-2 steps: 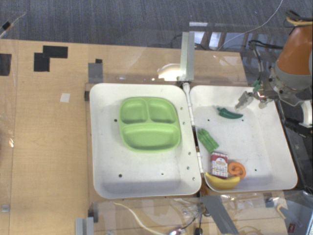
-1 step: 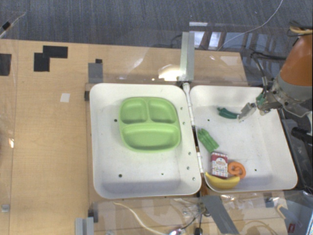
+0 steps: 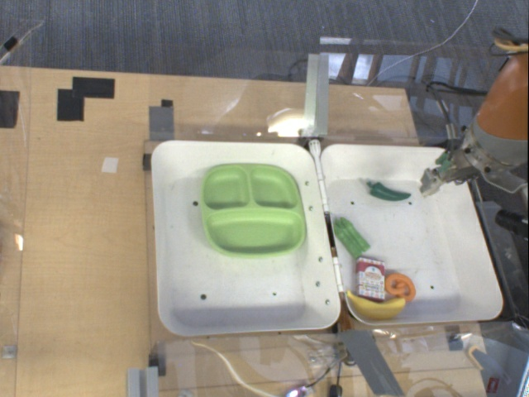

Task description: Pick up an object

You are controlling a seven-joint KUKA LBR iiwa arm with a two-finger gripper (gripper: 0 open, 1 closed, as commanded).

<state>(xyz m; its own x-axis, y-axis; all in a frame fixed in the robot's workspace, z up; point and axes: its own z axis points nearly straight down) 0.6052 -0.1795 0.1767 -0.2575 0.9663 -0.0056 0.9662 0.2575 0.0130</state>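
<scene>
The gripper (image 3: 433, 180) hangs at the right bin's (image 3: 446, 246) far right side, near the green pepper (image 3: 388, 191) (probably its target); the grasp state I cannot tell.

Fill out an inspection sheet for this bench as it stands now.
Surface: wooden bench bearing two shallow white bins, left bin and right bin.
Job's things: dark green pepper-shaped toy, light green ridged block, small red carton, orange ring-shaped toy and yellow banana, all in the right bin.
Clutter: green three-compartment tray in the left bin.
Grippers: claw over the right bin's far right, nothing visibly held.
Cables: thin white cable on the floor.
Surroundings: grey carpet.
</scene>
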